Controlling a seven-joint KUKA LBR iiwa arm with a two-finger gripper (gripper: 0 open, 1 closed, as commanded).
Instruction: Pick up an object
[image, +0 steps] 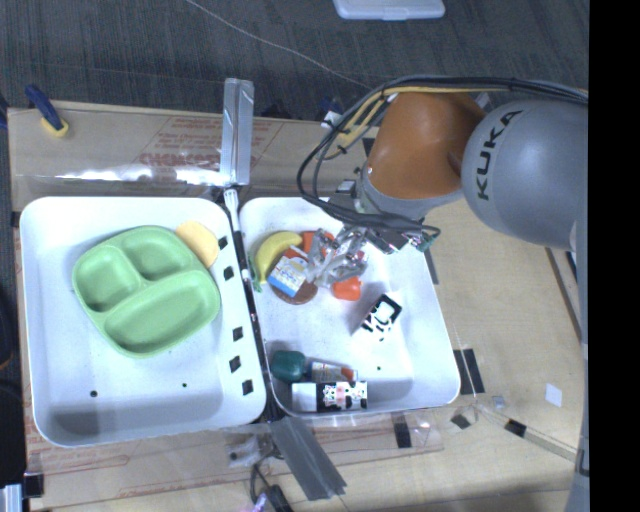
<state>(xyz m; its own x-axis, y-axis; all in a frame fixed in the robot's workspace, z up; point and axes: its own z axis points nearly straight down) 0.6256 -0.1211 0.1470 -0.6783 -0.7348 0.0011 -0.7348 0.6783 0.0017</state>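
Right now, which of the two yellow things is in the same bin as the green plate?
The yellow blob touching the green plate, at its upper right corner in the left bin. The other yellow thing, the curved banana, lies in the right bin near the hand.
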